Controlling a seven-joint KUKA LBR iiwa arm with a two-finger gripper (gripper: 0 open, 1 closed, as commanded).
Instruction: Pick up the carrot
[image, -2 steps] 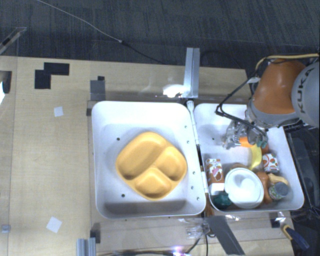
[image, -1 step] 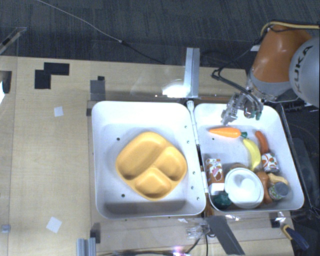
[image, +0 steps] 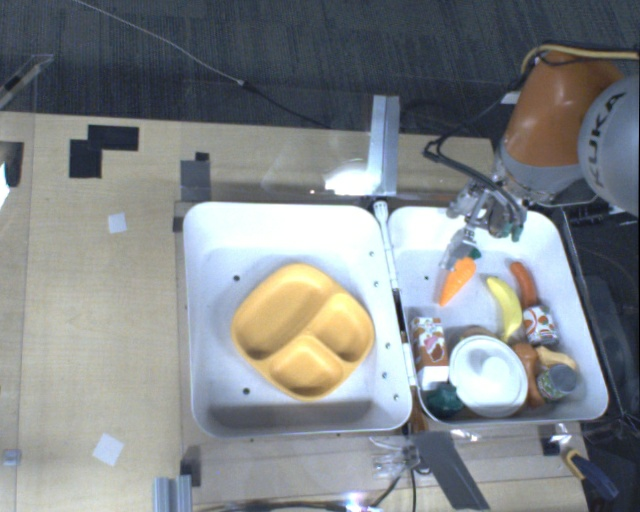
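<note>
The carrot (image: 456, 281) is in the right bin (image: 420, 235), near the middle of its top half. It is orange with a green leafy end. It is tilted, with the green end up and to the right and the pointy tip down and to the left.

The claw (image: 463, 243) is right at the carrot's green end. Its tips are touching or almost touching the top of the carrot. I cannot tell how wide the claw is, or if it has hold of the carrot.

Beside the carrot, to the right, lies a yellow banana (image: 505, 305). Past the banana is a red sausage (image: 523, 280). Below the carrot are a small can (image: 427, 340) and a white bowl (image: 487, 374).

The arm (image: 560, 115) reaches in from the top right. It has a big orange band.

The left bin (image: 215, 245) holds a yellow plate (image: 300, 328) with three parts. Both bins sit side by side on the pale worktop (image: 90, 330).
</note>
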